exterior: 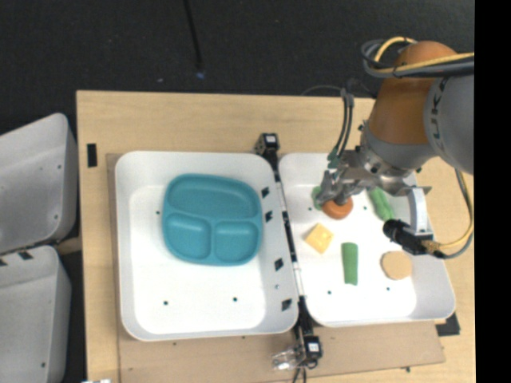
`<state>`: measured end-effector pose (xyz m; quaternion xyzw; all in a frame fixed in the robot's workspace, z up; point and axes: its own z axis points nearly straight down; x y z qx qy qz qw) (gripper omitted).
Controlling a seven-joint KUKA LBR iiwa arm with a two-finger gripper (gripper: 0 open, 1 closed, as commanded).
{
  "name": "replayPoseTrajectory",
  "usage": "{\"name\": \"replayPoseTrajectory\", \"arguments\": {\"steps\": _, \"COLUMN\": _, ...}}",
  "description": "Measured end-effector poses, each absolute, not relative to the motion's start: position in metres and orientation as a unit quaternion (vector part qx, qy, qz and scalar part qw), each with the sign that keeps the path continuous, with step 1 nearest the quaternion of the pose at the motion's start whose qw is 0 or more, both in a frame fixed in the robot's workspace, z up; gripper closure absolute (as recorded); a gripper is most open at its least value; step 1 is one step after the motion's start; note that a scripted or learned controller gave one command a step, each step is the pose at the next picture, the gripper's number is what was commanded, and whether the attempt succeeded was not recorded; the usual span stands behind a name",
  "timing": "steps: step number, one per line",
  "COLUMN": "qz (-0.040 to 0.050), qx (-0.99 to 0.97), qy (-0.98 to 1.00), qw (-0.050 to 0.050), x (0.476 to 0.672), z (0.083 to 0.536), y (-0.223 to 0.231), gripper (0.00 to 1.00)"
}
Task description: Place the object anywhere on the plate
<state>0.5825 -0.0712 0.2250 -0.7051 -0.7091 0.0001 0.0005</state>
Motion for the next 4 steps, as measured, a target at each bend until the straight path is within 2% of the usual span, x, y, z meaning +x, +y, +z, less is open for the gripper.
{"name": "replayPoseTrajectory", "arguments": {"steps": 1, "qz": -0.0011, "qx": -0.704, "qy": -0.710, "qw": 0.001, "x": 0.568, "z": 0.233, "y": -0.011, "gripper": 1.00}}
{"name": "replayPoseTrajectory", "arguments": {"steps": 3, "qz": 0.0004, "qx": -0.705, "qy": -0.709, "qw": 0.001, "x": 0.532, "z": 0.222, "y": 0.096, "gripper": 1.00}}
{"name": "replayPoseTrajectory", "arguments": {"steps": 4, "qz": -0.0013, "qx": -0.704, "qy": -0.710, "qw": 0.001, "x": 0.514, "z": 0.236, "y": 0.152, "gripper": 1.00}}
